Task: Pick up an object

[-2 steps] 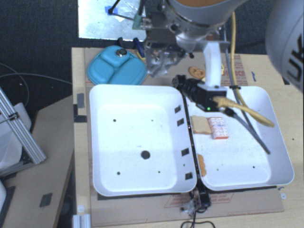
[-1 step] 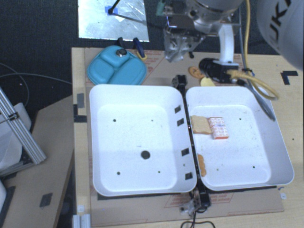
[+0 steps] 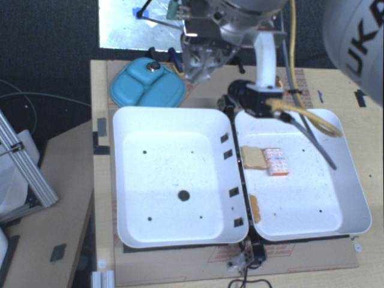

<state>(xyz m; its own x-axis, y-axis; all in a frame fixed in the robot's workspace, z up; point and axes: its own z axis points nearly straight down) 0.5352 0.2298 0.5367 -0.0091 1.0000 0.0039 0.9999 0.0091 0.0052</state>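
The right bin holds a tan flat slab and, touching its right side, a small white box with red print. A thin orange-brown piece lies against that bin's left wall. In the left bin sits a small dark round object. My gripper hangs blurred above the bench's far edge, behind the left bin's back right corner and well apart from all these objects. Nothing shows in its grasp.
A blue lidded container rests behind the left bin, just left of the gripper. A white post on a black mount, with yellow and grey cables, reaches over the right bin's back edge.
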